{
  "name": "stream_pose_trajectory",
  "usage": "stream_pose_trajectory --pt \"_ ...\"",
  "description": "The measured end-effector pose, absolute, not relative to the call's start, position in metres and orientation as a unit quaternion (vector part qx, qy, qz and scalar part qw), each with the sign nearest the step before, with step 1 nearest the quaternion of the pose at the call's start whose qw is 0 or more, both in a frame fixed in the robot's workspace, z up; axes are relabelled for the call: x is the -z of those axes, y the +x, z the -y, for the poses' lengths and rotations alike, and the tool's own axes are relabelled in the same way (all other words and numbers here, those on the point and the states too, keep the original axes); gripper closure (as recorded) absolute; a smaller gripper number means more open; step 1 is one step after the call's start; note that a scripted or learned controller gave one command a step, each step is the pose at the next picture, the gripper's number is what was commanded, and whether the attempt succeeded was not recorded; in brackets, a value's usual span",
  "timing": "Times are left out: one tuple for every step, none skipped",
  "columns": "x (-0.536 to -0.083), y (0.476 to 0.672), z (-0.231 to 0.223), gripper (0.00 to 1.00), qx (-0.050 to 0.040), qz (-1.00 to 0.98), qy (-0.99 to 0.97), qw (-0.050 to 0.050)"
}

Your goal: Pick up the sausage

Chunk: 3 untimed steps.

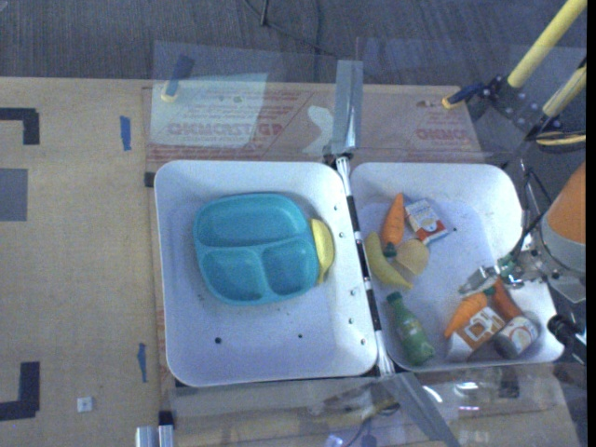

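Observation:
The sausage (pixel 506 300) is a short reddish-brown piece near the right wall of the right bin (pixel 466 186). It lies between an orange carrot (pixel 463 313) and a grey can (pixel 518 337). My gripper (pixel 492 276) hangs low at the bin's right side, just above and left of the sausage's upper end. Its metal tip partly covers that end. I cannot make out anything held in it.
The right bin also holds a second carrot (pixel 395 222), a small white carton (pixel 424 219), a banana (pixel 385 264), a green bottle (pixel 409 328) and an orange carton (pixel 481 329). In the left bin (pixel 186 343) lie a teal divided plate (pixel 253 248) and a yellow piece (pixel 323 245).

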<state>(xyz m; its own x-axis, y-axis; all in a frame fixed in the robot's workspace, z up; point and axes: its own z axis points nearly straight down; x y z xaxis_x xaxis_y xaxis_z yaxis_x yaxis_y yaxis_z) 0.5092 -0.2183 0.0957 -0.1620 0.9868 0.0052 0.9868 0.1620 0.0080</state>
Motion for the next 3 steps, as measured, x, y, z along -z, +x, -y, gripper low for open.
stream_pose_trajectory --pt "-0.106 0.509 0.222 1.00 -0.0051 -0.760 0.650 0.003" --pt "-0.210 0.481 0.179 1.00 -0.0010 -0.816 0.578 0.001" --pt "-0.255 0.481 0.136 1.00 -0.0010 -0.843 0.538 0.002"
